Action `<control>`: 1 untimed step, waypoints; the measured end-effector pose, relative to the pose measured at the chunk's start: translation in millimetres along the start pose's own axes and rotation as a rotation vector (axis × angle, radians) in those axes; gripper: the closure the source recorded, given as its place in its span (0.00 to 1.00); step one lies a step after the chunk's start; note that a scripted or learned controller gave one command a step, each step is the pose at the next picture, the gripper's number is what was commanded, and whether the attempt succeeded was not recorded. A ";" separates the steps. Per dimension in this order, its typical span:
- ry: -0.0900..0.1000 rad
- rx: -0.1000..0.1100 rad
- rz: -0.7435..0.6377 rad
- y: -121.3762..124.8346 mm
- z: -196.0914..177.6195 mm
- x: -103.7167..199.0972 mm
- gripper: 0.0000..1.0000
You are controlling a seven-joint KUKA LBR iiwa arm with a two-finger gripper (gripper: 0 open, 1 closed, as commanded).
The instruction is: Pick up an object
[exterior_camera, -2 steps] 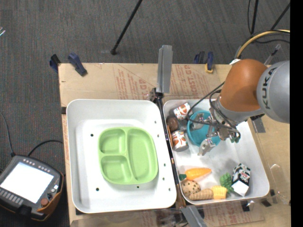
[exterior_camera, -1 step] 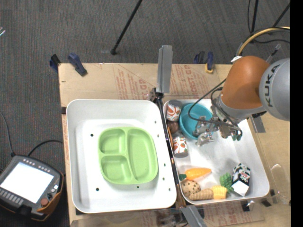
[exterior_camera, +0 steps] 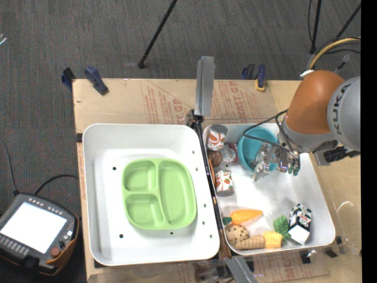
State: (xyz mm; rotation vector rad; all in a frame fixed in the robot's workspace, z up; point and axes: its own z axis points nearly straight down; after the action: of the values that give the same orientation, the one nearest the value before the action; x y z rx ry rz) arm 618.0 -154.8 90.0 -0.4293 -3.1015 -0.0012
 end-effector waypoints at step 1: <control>-0.003 -0.002 0.303 -10.1 -0.3 -6.0 1.00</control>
State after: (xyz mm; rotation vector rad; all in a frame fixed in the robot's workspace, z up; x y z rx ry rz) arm 621.1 -166.2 90.3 -0.8929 -3.0045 -0.0008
